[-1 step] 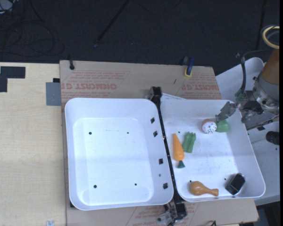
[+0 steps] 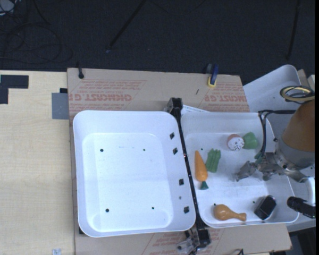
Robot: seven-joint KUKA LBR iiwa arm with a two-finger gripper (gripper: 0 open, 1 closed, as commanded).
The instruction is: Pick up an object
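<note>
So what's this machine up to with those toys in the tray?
A grey robot arm reaches in from the right, trying to pick up an object. Its gripper hovers low in the right bin, with nothing between its fingers. Around it lie a toy carrot, a green ridged piece, a speckled ball, a green lump, a tan drumstick-shaped toy and a small black block.

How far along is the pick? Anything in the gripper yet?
Done: the gripper is down in the right bin. In hand: nothing shows between its fingers; the white floor beneath it is bare. Left: picking anything. The toy carrot, green piece, speckled ball, yellow gourd-shaped toy and black block all lie on the bin floor.
</note>
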